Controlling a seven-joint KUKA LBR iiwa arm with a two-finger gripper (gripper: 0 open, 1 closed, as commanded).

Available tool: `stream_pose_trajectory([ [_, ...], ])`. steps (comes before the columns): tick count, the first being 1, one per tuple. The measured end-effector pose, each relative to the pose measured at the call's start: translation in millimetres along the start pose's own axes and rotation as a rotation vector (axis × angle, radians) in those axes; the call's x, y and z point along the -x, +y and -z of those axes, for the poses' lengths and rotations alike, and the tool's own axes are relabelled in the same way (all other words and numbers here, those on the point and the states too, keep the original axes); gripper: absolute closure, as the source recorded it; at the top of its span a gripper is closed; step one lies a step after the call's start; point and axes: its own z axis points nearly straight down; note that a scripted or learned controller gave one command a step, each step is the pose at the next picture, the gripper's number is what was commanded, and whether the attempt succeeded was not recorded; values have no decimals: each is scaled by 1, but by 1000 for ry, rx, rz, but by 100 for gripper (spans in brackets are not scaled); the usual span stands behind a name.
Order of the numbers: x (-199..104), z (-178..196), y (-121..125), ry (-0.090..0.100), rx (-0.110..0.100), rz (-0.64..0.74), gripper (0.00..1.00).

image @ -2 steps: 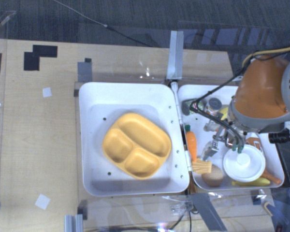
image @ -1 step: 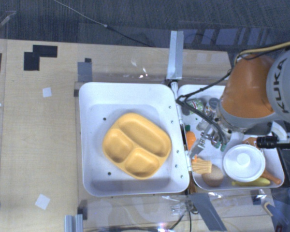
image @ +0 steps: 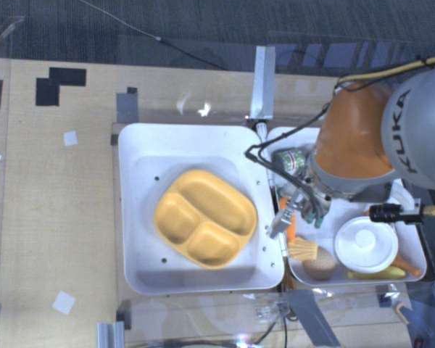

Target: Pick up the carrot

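Note:
The carrot [image: 291,228] shows as a thin orange strip lying along the left wall of the right bin [image: 420,249], mostly covered by the arm. My gripper [image: 284,220] hangs low over that wall, right on top of the carrot's visible part. The view does not let me tell whether the carrot is between its fingers. The orange-banded wrist [image: 351,140] covers the back half of the right bin.
A yellow divided plate [image: 204,216] lies in the left bin [image: 141,194]. The right bin holds a white bowl [image: 366,243], a straw-coloured brush [image: 304,250], a brown lump [image: 319,267], a yellow banana [image: 373,274] with an orange piece [image: 412,270] beside it, and a green can [image: 293,160].

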Motion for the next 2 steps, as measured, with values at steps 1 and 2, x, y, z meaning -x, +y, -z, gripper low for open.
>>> stream_pose_trajectory([
  [1,-27,0,12,2,0,-26,0],
  [2,-23,0,-3,-1,0,276,0],
])
